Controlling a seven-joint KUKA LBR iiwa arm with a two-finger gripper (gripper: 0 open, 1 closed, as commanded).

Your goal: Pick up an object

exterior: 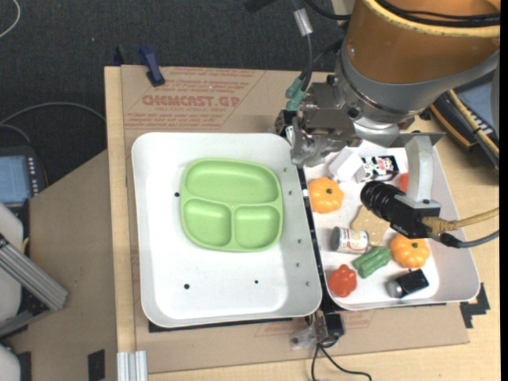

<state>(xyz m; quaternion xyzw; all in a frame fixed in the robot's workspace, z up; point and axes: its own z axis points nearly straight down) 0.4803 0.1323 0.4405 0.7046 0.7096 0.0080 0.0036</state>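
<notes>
Red print on brown cardboard sheet [190, 94] under the bins: large line reads roughly "CHEMCAST G P" (last letters uncertain). Smaller red lines above and below, too fine to read. Small white carton [379, 165] in right bin [464, 272]: black-and-red markings, illegible. Label on small jar [349, 239]: unreadable.

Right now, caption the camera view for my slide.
Arm over right bin of small items; green tray in left bin.

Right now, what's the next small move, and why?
Probably a short descent toward the orange pumpkin: the gripper sits at the right bin's upper-left corner, just above that pumpkin, with nothing visibly held.
</notes>
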